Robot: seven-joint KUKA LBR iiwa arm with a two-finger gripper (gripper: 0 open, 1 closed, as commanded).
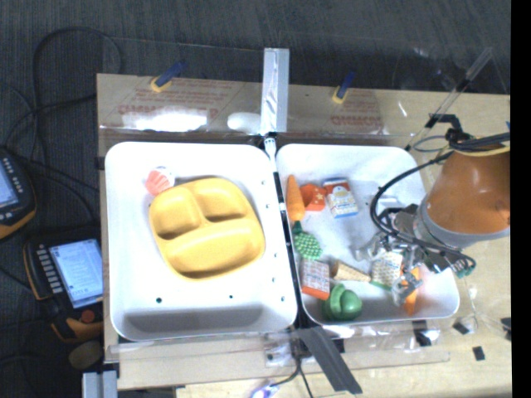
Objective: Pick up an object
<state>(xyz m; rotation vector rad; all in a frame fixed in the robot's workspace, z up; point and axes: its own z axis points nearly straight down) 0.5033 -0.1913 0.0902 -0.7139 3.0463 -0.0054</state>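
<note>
The right bin (390, 157) holds several toy foods. An orange carrot (294, 199), a red-orange piece (313, 196) and a small milk carton (340, 199) lie near its back. A green knobbly piece (306, 244), a checked wafer pack (314, 277), a pale wedge (352, 272) and a green pepper (343, 303) lie toward its front. My gripper (388, 259) is down low in this bin's right half, over a pale checked item (387, 269) and next to a small orange piece (408, 295). Cables and the wrist hide what is under it.
The left bin (124, 222) holds a yellow divided plate (207, 225) and a small pink-and-red item (159, 177) at its back left. The orange-banded arm (473, 191) covers the right bin's right rim. A divider wall (282, 239) separates the bins.
</note>
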